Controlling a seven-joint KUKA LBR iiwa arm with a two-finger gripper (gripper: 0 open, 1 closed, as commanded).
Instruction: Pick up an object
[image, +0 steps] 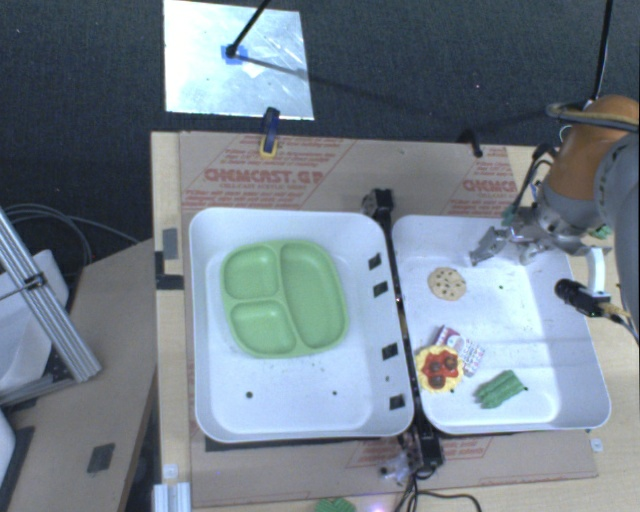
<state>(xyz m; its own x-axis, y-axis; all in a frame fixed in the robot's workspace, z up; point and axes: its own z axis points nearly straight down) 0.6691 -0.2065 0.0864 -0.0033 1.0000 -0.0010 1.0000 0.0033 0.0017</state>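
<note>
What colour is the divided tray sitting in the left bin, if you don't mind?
Light green; the divided tray shows clearly in the camera view.

The two bins (300, 225) are white. A light green plate (283, 298) with three parts sits in the left one. The cookie (447, 283) is tan with dark brown dots. The little pizza (438, 368) is yellow with red spots. A green toy (499, 388) lies near it. The small packet (463, 349) has red and white stripes. The arm (590, 160) is grey and orange.
</note>
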